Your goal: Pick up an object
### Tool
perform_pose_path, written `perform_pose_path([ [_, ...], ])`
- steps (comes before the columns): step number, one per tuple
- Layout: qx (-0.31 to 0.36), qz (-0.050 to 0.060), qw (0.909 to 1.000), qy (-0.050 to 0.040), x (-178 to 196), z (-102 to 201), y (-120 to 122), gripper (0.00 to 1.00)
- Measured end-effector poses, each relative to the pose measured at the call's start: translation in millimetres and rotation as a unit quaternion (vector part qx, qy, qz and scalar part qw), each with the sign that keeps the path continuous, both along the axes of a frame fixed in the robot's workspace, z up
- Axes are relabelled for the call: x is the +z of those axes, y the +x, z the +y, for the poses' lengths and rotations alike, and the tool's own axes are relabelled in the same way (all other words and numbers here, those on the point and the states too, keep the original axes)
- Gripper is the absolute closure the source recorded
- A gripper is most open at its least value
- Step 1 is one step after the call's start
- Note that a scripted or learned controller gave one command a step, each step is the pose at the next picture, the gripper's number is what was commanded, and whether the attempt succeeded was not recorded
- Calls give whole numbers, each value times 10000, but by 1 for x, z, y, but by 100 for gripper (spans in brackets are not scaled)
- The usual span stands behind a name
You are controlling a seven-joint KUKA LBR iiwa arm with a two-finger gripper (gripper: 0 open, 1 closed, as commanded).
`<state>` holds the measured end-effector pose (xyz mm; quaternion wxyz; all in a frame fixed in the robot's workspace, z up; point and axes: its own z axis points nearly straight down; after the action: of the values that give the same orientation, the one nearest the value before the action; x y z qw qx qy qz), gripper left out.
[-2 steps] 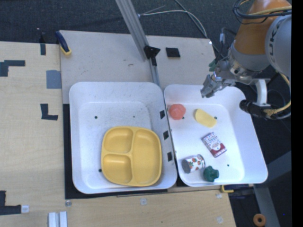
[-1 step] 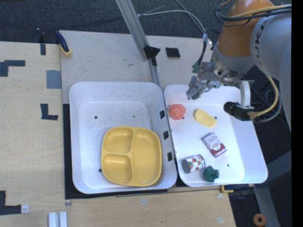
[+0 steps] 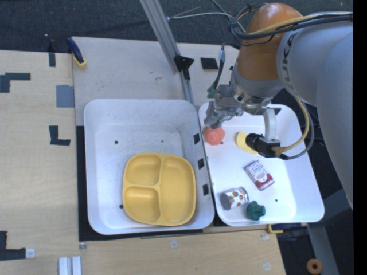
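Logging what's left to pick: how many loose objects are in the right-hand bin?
5. An orange-red ball under the gripper, a yellow piece beside it, a red-and-white packet mid-bin, a small can and a green lump near the front. The arm may hide more.

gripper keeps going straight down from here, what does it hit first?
Most likely the small orange-red object in the right bin: the gripper sits just above it. Depth is unclear from this slant, so it could land beside it.

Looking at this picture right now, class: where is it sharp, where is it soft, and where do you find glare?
Camera view: yellow tray crisp; claw slightly soft; mild glare on the orange band; soft shadows inside the left bin.
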<state>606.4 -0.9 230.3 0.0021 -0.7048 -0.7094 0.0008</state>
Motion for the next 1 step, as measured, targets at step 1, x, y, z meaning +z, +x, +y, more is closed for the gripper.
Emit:
perform_pose_path([
  [1, -3, -1, 10000, -4, -11, 47, -13, 100],
])
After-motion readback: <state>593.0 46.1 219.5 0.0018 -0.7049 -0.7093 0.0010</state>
